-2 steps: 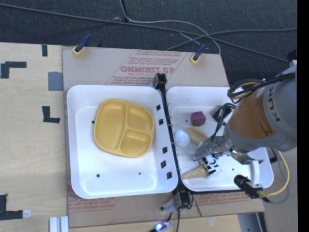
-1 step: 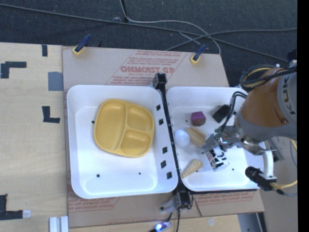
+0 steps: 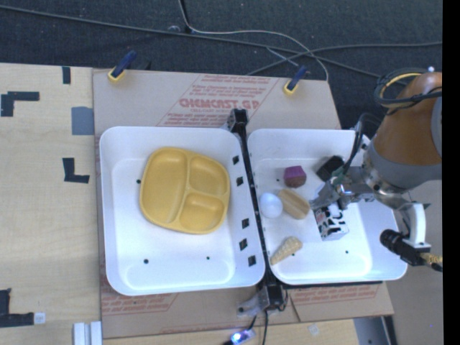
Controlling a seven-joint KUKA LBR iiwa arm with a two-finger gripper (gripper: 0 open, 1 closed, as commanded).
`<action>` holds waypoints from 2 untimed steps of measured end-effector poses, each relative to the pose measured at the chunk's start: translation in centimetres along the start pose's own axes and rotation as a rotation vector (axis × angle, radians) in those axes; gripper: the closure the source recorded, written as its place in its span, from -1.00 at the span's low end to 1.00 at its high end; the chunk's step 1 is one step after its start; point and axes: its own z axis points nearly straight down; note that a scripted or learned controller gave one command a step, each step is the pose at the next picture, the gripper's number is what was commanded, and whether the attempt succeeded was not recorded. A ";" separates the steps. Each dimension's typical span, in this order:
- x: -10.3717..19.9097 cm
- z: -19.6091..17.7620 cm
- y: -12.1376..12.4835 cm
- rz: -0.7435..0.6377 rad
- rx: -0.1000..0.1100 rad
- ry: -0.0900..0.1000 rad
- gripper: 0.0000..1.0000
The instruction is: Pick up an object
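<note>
Nothing is lifted yet. The gripper (image 3: 333,205) hangs low in the right bin (image 3: 359,264), right over a black-and-white object (image 3: 331,223); its grip cannot be told. Left of it lie a tan roll (image 3: 294,204), white ball (image 3: 271,205), purple block (image 3: 294,175) and cone (image 3: 285,249).

My arm (image 3: 407,146): broad orange band over a grey cylindrical wrist section. Yellow and black cables (image 3: 394,85) loop at its upper edge. Below the grey section, a metal-and-black bracket assembly carries my tool (image 3: 330,218), black with white patches. A white link ending in a black fitting (image 3: 404,244) juts from the lower side.
</note>
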 end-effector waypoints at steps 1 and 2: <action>0.0 -5.3 0.1 0.000 0.000 0.000 1.00; 4.2 -4.1 0.2 -0.002 0.006 0.001 1.00</action>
